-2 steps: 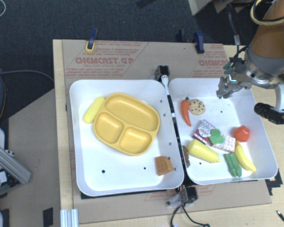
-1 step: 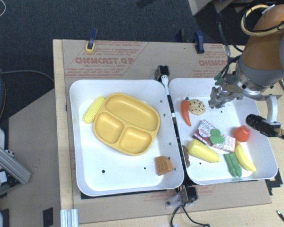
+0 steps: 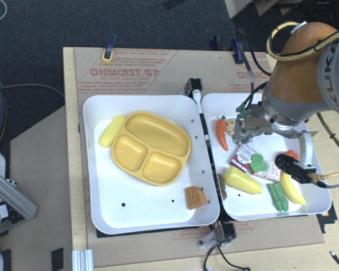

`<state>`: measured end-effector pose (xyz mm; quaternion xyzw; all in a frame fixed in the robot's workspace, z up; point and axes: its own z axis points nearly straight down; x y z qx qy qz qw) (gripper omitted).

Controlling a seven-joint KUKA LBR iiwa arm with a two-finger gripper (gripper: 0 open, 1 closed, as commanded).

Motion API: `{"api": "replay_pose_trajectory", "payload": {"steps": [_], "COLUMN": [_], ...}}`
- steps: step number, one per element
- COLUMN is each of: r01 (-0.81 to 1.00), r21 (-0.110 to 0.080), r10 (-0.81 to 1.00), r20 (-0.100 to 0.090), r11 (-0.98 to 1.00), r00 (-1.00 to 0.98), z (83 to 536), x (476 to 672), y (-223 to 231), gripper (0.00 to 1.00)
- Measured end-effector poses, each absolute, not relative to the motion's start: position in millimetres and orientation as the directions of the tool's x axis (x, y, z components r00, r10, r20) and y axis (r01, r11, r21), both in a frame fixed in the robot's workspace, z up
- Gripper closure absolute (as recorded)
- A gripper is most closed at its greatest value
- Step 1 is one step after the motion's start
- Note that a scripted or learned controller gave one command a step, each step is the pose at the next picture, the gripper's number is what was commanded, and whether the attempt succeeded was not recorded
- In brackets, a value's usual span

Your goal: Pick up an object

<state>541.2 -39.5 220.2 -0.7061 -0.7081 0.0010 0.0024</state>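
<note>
While gripper (image 3: 241,130) hovers, glossy tapered carrot (image 3: 222,134) lies beside.

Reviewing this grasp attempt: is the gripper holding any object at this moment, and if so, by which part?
It cannot be told. The gripper is low in the right bin, beside the carrot and above the snack packet; no object shows between its fingers.

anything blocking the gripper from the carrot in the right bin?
Nothing visible does. The gripper hangs just right of the orange carrot, which lies by the right bin's left wall. The nearest clutter, a snack packet, lies below both.
</note>
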Motion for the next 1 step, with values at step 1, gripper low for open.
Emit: {"api": "replay_pose_trajectory", "payload": {"steps": [1], "r01": [1.000], "r21": [-0.003], "r10": [1.000], "r20": [0.003], "r11": [0.005], "r00": [-0.005], "z": [233.1], "x": [515.2], "y": [1.4], "gripper": [1.00]}}
